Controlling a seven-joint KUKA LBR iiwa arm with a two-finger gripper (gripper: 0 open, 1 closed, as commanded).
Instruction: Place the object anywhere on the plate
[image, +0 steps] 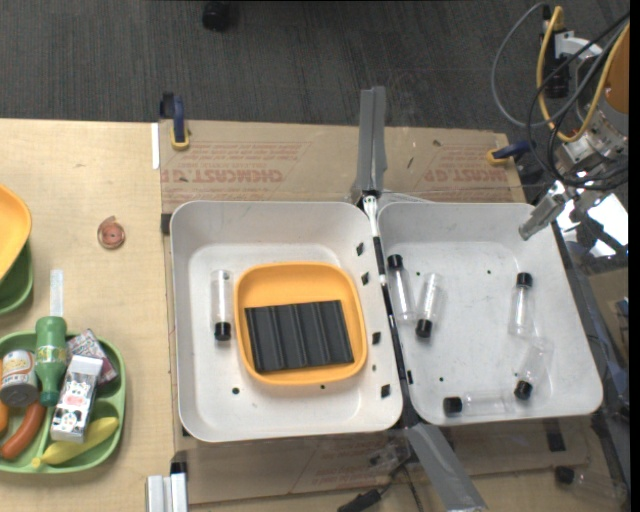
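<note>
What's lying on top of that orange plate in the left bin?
A dark grey ribbed slab lies flat on the orange plate, covering most of its middle. The plate's surface under the slab is hidden, so anything beneath it cannot be seen.

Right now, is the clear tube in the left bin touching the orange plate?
Apart. The camera view shows a strip of white bin floor between the clear tube and the left rim of the orange plate.
</note>
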